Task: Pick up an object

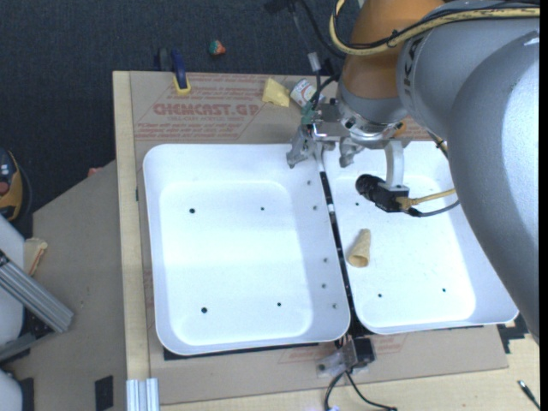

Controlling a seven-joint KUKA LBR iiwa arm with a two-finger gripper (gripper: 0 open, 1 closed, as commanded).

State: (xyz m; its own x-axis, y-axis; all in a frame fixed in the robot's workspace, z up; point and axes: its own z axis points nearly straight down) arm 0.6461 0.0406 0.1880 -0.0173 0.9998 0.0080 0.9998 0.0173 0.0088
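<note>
Tool [322, 154] hangs over far rim where two bins meet. Spread wide, nothing in it, likely ready to grab. Small tan cone [359, 248] lies in right bin [445, 302], by its left wall, nearer than tool.

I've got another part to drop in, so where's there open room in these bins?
The left bin has an all-bare floor, wall to wall. In the right bin, bare floor runs right of and below the tan piece. Crowded: the top of the seam between the bins, where the gripper hangs, and that bin's upper part under the arm.
</note>
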